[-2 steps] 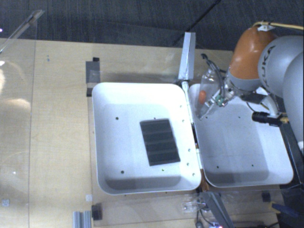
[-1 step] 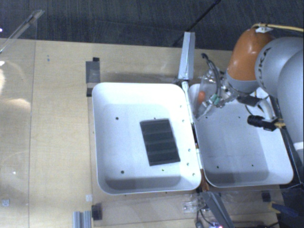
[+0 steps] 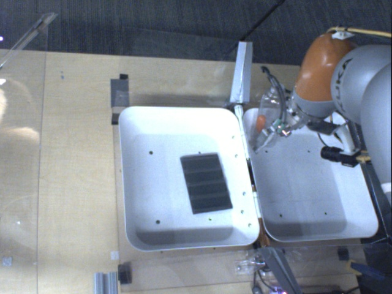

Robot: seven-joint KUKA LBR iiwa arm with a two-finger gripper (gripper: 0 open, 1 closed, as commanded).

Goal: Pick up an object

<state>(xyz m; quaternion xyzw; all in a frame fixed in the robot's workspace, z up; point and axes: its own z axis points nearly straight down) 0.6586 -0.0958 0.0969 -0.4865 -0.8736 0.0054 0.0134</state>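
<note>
The grey arm's gripper (image 3: 269, 127) reached into the far left corner of the right bin (image 3: 318, 213), beside a small orange object (image 3: 261, 122); whether its pincer was apart or together could not be told. A dark ribbed slab (image 3: 206, 183) lay in the left bin (image 3: 141, 164).

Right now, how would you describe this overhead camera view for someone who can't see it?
A grey robot arm with an orange band reaches from the right into the far left corner of the right white bin, where something small and orange sits. The left white bin holds a flat dark ridged rectangle.
</note>
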